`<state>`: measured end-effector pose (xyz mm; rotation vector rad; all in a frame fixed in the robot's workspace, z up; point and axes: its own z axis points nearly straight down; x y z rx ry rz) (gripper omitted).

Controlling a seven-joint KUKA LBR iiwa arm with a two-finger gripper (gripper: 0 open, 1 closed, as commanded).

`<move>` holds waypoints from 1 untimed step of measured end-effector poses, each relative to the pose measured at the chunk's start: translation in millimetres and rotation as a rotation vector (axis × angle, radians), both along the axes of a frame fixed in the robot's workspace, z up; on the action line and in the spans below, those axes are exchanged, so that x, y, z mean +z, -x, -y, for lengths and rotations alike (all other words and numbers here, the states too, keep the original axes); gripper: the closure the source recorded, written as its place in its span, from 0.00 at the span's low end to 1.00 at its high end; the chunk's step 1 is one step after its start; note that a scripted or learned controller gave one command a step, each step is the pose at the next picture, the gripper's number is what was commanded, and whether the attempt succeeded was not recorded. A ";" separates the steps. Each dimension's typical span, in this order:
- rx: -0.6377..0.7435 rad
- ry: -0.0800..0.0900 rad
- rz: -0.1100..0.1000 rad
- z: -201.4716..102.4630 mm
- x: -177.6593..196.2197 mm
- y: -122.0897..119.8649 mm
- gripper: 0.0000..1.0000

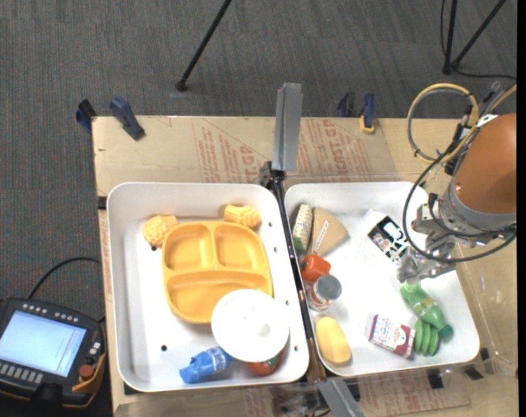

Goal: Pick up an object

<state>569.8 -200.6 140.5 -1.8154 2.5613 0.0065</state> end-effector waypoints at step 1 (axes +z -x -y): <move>0.062 -0.003 -0.006 6.8 -56.9 21.3 0.00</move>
